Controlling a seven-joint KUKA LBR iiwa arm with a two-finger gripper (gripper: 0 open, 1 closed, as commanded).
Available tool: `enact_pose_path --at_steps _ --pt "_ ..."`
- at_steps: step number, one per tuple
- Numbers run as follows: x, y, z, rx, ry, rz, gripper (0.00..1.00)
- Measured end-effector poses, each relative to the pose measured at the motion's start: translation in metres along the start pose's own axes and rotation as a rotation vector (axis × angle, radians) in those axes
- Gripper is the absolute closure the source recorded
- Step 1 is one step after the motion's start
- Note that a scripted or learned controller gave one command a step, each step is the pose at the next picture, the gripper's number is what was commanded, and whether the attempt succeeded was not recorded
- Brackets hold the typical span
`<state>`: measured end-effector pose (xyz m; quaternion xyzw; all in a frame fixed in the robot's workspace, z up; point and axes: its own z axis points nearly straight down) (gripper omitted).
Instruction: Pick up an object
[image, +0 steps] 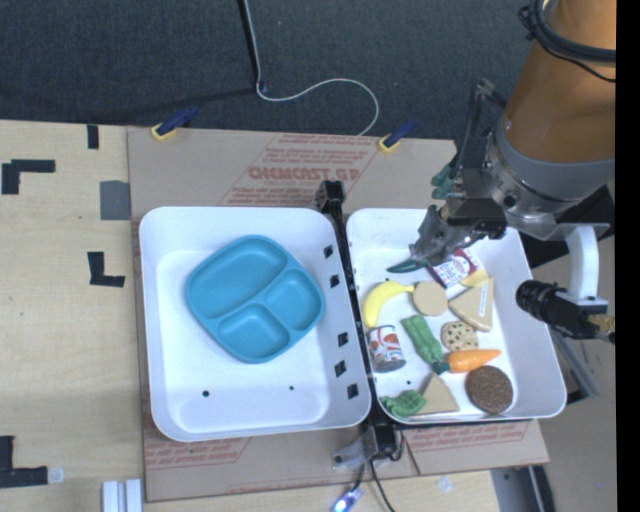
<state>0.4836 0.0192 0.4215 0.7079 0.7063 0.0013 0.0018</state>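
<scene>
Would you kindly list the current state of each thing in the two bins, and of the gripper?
gripper: low over the right bin, above a small packet
blue tray: lying flat in the left bin
banana: lying loose
can: on its side
carrot: lying flat
chocolate cookie: flat, near the bin's front corner

Overall light: bright, even, seemingly from overhead.
White bins (160, 330): near overexposed, little surface detail.
Shadows: soft; faint one beneath the blue tray (255, 297) and under the arm (555, 120) on the right bin.
Glare: mild sheen on the arm's orange band.
Sharpness: moderate; small items slightly soft.
Dark floor (120, 50): grainy.
</scene>
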Motion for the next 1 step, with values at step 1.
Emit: enact_pose_path --at_steps 1 --pt "0.0419 0.0001 -0.0188 0.004 0.001 -0.006 1.0"
